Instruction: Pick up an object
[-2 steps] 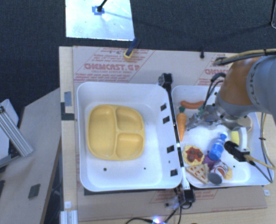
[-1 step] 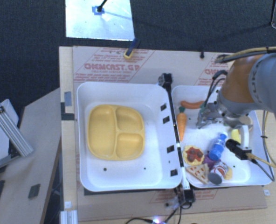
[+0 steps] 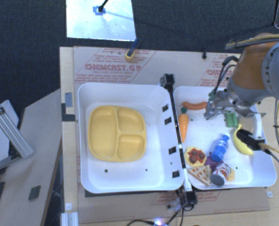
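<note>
Two white bins side by side on bench. Left bin: yellow divided tray lying flat at centre. Right bin: carrot at 9 o'clock beside dividing wall; sausage at 11 o'clock; banana at 3 o'clock; blue bottle near centre, tilted; pizza slice and mixed toy food clustered at 7 o'clock. Arm enters from 3 o'clock; gripper over bin's upper part, just beside sausage's right end.

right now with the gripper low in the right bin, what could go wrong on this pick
1. The toys are crowded: the gripper sits between the sausage and a green piece, so it may nudge or catch the wrong one.
2. The banana lies close under the arm and could get knocked.
3. The right bin's wall is near, so a collision seems possible.
</note>
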Tool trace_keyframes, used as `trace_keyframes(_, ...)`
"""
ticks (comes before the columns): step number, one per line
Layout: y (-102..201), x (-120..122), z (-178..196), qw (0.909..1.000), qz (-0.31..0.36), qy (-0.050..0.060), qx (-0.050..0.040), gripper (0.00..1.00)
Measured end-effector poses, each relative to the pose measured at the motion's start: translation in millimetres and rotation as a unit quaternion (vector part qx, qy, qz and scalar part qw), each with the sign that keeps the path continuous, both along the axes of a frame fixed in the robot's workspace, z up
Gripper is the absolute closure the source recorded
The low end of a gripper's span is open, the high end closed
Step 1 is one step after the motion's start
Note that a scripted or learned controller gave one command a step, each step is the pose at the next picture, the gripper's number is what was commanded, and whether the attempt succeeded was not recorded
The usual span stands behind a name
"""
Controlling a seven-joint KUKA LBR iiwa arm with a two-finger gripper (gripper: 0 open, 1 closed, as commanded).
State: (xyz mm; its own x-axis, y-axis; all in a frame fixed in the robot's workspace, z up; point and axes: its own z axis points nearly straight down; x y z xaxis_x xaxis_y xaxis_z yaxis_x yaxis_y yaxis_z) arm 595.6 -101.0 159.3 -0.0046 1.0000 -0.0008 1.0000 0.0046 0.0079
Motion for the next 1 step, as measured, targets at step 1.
trace_keyframes(1,-3.7,-2.9,44.6,1.0,0.0,0.002,0.0002,1.0)
